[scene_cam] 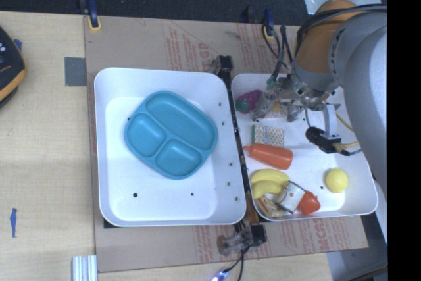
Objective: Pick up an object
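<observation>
Right bin (368, 207), we log: pincer (279, 105), opening not discernible, poised at far end just beside purple toy (248, 101), then checked packet (268, 135), carrot (270, 154), banana (268, 179), lemon (336, 179); crowding may cause a glancing miss.

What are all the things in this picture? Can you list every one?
left bin: 1, white, left side of the bench
divided plate: 1, blue, in the left bin
right bin: 1, white, right side
carrot: 1, orange, middle of the right bin
banana: 1, yellow, below the carrot
lemon: 1, yellow, right part
purple toy: 1, top left corner
gripper: 1, grey, over the right bin's top
</observation>
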